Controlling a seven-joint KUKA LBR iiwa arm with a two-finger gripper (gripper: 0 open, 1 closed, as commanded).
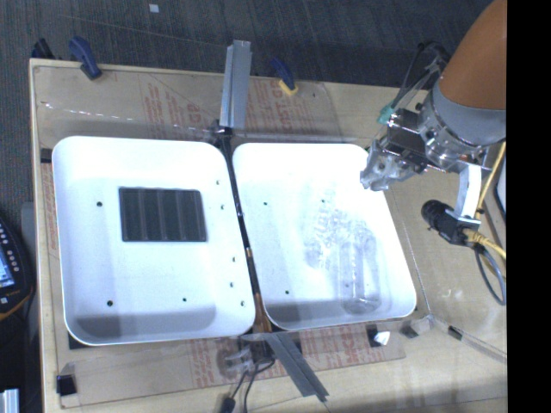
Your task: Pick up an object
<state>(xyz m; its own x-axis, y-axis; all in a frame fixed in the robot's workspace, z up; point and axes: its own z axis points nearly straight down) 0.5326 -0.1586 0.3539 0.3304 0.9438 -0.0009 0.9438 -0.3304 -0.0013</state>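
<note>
Bins sit side by side on the bench: the left bin carries a dark ribbed rectangular pad near its middle, and the right bin holds a clear plastic bottle lying toward its right edge and near corner. Over that bin's far right corner hangs the gripper, with nothing seen between its fingers; how far they are parted cannot be told.

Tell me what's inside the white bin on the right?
Inside the right white bin lies a clear plastic bottle-like object, hard to make out. Whatever is beneath it is hidden.
</note>
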